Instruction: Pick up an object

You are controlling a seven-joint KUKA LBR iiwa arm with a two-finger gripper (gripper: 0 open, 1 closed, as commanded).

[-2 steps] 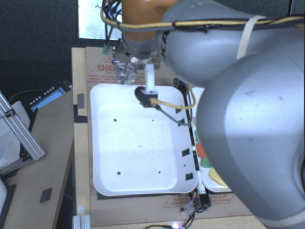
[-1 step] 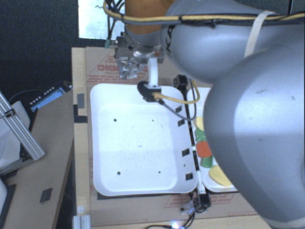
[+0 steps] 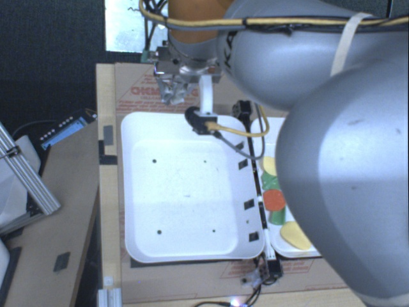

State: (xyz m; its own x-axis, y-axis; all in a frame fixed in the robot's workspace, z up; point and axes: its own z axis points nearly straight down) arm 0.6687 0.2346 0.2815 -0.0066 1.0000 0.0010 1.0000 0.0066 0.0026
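My gripper [image 3: 172, 92] hangs under the orange-banded wrist, over the cardboard just beyond the far rim of the left bin [image 3: 185, 190]. Nothing shows held in it. In the visible strip of the right bin [image 3: 305, 253], next to the divider, lies a row of small objects: a pale yellow piece [image 3: 270, 165], a green piece [image 3: 271, 181], a red-orange round piece [image 3: 275, 200], another green piece [image 3: 277, 217] and a yellow piece [image 3: 296, 236]. The grey arm hides most of that bin.
A black cable connector [image 3: 197, 119] with a yellow cable [image 3: 236, 133] hangs over the left bin's far rim. Black clips [image 3: 249, 204] line the divider between the bins. A metal frame [image 3: 29, 178] stands at the left of the bench.
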